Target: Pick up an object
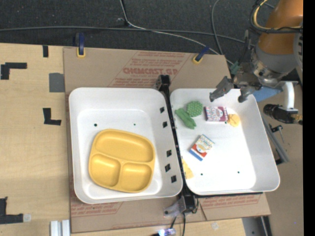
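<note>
Pincer (pixel 232 91) fingers spread apart above the far rim of the right bin (pixel 263 146), with nothing between them; one dark finger (pixel 220 91) points toward the bin's middle, the other sits nearer the right edge. Just beneath and in front of the fingers lies a small pink-and-white packet (pixel 215 114), with a little yellow piece (pixel 234 120) touching its right side. Left of the packet rests a green toy (pixel 189 113), a rounded bumpy part joined to a longer leaf-like part. Nearer the front, well apart from these, lies a small box (pixel 202 147) in red, white and blue, tilted. A second yellow bit (pixel 187 169) sits against the bin's left wall. The grey arm with its orange band (pixel 283 14) rises at the upper right. In the left bin (pixel 78 127) lies a yellow divided tray (pixel 122 160) with three compartments. Both bins sit on a cardboard sheet (pixel 142 68) clamped to the wooden counter (pixel 29 146).
</note>
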Motion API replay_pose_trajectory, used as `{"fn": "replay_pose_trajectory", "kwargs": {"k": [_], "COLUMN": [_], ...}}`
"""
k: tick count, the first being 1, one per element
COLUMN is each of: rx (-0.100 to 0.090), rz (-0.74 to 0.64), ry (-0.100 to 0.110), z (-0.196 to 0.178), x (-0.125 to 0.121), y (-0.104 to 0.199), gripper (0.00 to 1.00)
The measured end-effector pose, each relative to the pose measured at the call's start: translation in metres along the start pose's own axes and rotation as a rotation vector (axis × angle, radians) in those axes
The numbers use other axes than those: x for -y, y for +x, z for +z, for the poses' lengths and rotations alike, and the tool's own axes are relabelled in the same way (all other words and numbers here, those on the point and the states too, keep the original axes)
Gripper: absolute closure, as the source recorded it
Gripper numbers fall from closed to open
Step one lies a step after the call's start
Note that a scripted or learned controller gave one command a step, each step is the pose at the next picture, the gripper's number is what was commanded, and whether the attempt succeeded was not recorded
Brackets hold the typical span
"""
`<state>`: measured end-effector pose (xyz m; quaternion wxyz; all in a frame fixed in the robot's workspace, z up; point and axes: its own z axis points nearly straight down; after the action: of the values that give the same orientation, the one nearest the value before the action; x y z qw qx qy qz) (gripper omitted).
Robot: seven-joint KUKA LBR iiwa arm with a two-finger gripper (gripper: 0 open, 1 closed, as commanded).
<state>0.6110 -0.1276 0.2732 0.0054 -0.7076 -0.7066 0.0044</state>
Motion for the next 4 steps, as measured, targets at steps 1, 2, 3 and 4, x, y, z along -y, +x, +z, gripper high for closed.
{"fn": "replay_pose_trajectory", "kwargs": {"k": [1,2,3,4], "rx": [0.002,0.002,0.003,0.003], "rz": [-0.003,-0.001,-0.002,-0.002], "ry": [-0.013,-0.007,-0.010,-0.009], "z": [-0.008,0.054,0.105,0.167], "x": [-0.002,0.003,-0.002,-0.005], "y": [0.000,-0.006,-0.015,-0.020], "gripper": [0.00,0.00,0.00,0.00]}}
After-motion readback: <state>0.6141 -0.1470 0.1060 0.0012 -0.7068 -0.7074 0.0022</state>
